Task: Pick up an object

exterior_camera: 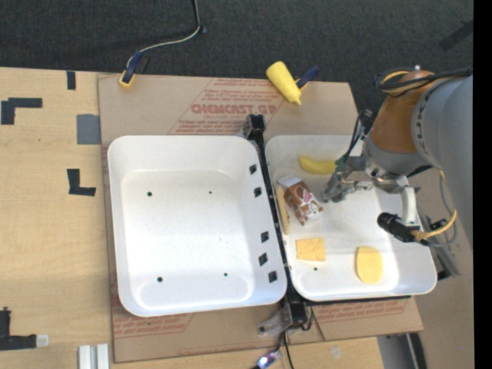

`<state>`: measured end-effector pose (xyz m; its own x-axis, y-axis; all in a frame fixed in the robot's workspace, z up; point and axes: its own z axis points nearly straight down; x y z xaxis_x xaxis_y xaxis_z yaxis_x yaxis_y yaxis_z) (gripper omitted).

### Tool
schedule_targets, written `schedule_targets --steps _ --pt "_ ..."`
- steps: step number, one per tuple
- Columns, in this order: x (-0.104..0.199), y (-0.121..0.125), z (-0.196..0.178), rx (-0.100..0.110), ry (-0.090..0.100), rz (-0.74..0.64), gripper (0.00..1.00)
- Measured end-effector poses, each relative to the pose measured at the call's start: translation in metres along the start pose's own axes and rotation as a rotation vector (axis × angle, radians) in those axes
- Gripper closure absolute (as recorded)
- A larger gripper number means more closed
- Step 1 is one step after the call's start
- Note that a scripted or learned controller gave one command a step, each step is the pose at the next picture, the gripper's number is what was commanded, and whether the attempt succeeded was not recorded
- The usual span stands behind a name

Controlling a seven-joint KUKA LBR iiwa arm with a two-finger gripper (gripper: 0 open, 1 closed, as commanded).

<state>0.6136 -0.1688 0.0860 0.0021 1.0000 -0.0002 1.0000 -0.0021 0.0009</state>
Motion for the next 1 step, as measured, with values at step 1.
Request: schedule_targets --steps 1 --pt "0.0566 -0.0369 -0.0015 -0.008 -0.007 -0.003 1.00"
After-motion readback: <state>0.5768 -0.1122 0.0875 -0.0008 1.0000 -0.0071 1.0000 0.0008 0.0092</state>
